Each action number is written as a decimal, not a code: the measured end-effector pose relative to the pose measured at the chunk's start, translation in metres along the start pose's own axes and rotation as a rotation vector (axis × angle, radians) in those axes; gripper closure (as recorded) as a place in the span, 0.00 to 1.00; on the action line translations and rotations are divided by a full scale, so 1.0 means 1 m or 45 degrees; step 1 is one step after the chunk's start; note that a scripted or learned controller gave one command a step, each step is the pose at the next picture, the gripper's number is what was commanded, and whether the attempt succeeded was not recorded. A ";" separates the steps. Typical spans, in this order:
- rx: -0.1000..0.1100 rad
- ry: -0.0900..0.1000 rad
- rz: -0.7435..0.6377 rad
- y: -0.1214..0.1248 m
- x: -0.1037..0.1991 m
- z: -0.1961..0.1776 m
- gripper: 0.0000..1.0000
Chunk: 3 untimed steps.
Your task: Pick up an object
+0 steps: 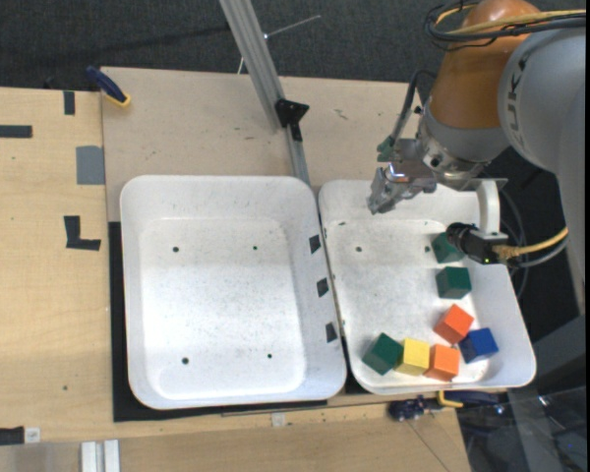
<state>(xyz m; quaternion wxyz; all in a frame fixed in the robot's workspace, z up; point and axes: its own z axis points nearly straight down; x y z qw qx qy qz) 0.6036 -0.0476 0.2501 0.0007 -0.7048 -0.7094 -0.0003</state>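
The right bin (374, 273) holds several small blocks along its right and near sides. Two dark green blocks (453, 281) lie at its right side, one above the other. An orange block (456, 322) and a blue block (480, 343) sit lower. A green block (383, 353), a yellow block (414, 355) and another orange block (442, 361) line the near edge. My gripper (384, 198) hangs over the far rim of the right bin, well away from the blocks. Nothing shows between its fingers.
The left bin (157, 214) lies beside the right one. A slanted metal pole (261, 57) rises from between the bins at the far side. A blue and yellow tool (108, 85) lies on the bench at the far left.
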 end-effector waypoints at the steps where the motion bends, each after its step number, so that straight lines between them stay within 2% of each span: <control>1: -0.001 -0.001 0.000 0.029 0.047 0.005 1.00; 2: 0.001 -0.002 0.000 0.036 0.103 0.018 1.00; 3: -0.001 0.000 0.001 0.054 0.147 0.011 1.00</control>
